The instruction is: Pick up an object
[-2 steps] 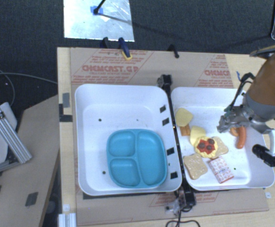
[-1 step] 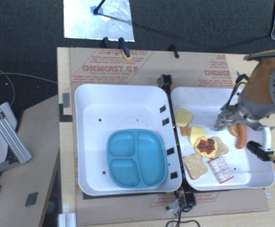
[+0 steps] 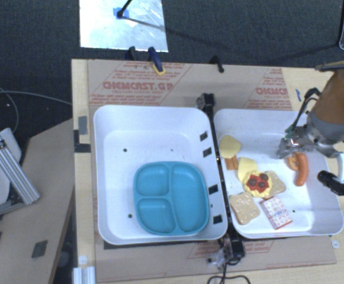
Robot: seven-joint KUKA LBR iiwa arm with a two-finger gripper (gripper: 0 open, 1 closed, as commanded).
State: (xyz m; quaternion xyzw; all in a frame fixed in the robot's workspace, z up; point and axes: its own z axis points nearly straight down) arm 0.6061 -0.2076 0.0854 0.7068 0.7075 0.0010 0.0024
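Nearest the lens, at the tabletop's (image 3: 177,76) front edge, a tangle of black cable and clips (image 3: 228,254) sits at six o'clock, just below the seam where the two bins meet.

At three o'clock the hand (image 3: 291,148) reaches down into the right-hand shallow white bin (image 3: 322,218), its tip touching or hanging just over the upper end of an orange toy sausage (image 3: 300,168). I cannot tell how the hand is set, since the wrist hides its tip from this angle; nothing shows gripped in it.

At nine o'clock from the hand lies a pale yellow round toy piece (image 3: 230,144) beside a small orange block (image 3: 231,162). Toward seven o'clock are a toast slice topped with red dots (image 3: 261,183), a plain tan bread slice (image 3: 244,208) and a small red-and-white packet (image 3: 276,212). Farther out, the left-hand shallow white bin (image 3: 115,135) holds a light blue sectioned plastic tray (image 3: 172,198).

If the sausage is the target, it lies just beside the bin's right wall, so I judge the hand may strike that wall. Its rounded shape could also roll or squirt out under pressure. A grip at the very end rather than mid-length would likely let it pivot and drop on lifting.
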